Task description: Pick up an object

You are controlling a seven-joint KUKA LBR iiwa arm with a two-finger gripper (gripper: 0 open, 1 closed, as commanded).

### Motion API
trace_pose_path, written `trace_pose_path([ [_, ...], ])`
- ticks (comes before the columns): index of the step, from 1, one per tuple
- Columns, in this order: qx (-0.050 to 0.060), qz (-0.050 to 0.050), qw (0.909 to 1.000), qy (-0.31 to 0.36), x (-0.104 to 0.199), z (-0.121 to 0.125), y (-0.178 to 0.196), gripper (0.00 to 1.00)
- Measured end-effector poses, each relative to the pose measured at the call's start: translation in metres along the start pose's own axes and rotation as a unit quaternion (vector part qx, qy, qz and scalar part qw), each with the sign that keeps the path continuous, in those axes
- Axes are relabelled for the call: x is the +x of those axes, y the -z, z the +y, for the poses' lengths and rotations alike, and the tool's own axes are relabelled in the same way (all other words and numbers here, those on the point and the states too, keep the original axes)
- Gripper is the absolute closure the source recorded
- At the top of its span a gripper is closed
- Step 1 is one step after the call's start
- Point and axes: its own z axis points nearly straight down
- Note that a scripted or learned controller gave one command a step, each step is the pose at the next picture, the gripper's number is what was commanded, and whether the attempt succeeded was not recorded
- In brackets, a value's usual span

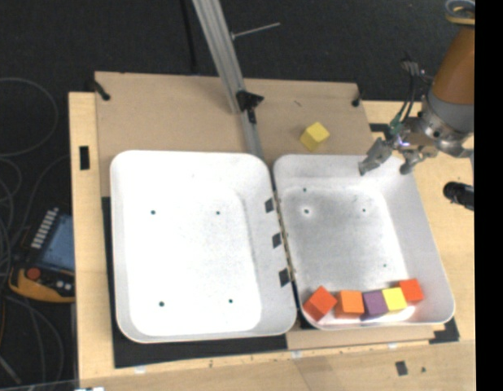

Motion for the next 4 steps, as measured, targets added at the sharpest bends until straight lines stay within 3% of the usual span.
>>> trace_pose_path([
  [1,0.005,0.003,1.0,0.0,0.052,-0.052,-0.084,0.0],
  [2,-0.004,0.0,1.0,-0.005,0.015,-0.018,-0.039,0.0],
  [3,0.004,0.003,1.0,-0.003,0.066,-0.065,-0.11,0.0],
  [4,-0.002,0.001,1.0,-0.006,0.1,-0.152,-0.123,0.0],
])
